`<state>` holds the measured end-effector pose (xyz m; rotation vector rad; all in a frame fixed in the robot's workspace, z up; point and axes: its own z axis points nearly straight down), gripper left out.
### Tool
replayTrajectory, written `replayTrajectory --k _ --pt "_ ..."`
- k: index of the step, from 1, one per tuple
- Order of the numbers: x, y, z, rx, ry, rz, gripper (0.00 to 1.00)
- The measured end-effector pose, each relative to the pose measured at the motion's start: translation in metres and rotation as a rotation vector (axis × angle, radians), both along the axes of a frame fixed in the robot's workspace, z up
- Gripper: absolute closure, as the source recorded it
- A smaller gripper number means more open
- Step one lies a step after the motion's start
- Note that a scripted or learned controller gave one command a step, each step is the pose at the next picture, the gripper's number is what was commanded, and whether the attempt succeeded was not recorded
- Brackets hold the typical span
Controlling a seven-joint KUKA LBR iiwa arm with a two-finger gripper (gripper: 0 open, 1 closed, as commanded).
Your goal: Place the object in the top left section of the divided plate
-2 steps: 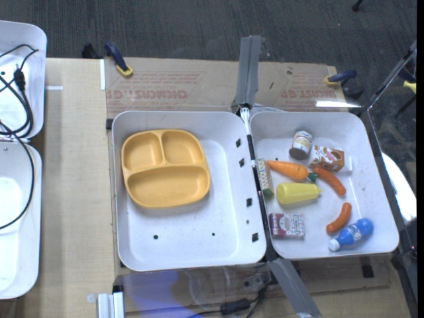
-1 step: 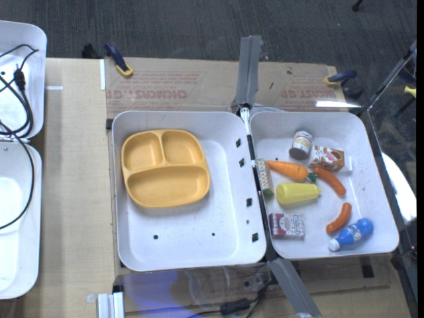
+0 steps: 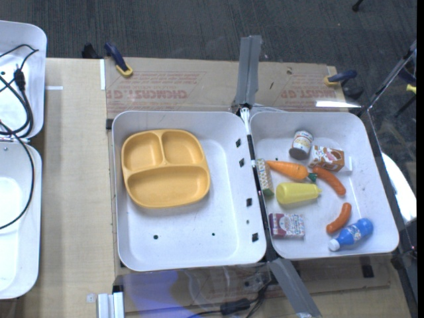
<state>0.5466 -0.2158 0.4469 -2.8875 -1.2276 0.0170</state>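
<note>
The divided plate [image 3: 165, 169] is left bare in the left bin [image 3: 132, 244] to receive an object, the carrot [image 3: 289, 169] lying at 3 o'clock; the gripper's state cannot be told.

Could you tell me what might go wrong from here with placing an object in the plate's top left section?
The toys crowd the right bin: the carrot touches the yellow bottle, so a grasp may catch both or slip. The yellow plate sits loose in the left bin, and its top left section is small, so a drop may land next door.
</note>
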Motion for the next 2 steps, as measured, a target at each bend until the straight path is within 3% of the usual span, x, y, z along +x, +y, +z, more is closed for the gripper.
replayTrajectory --k 1,2 --pt "-0.006 0.002 -0.008 0.001 -0.004 -0.038 1.00" --pt "0.007 -0.003 -0.008 -0.001 -0.006 -0.161 1.00"
